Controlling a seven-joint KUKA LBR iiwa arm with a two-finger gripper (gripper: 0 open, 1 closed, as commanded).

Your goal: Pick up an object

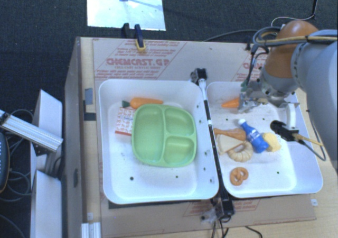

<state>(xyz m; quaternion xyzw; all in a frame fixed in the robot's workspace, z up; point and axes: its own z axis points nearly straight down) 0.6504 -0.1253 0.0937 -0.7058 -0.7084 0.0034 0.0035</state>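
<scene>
My gripper (247, 103) hangs low over the back of the right bin (303, 179), reaching in from the right. A small orange carrot piece (230, 103) lies just left of it, touching or nearly touching its tip. Nearer the front lie a blue bottle (253, 136) with a white cap, a yellow cheese wedge (272, 142), a pale bread slice (228, 142), a curled tan pastry (240, 152) and a brown pretzel (238, 175).
The left bin (113, 179) holds a green divided plate (163, 135), a long carrot (146, 102) behind it and a red-and-white card (124, 121) at its left. A black-tipped rail (206, 120) runs between the two bins.
</scene>
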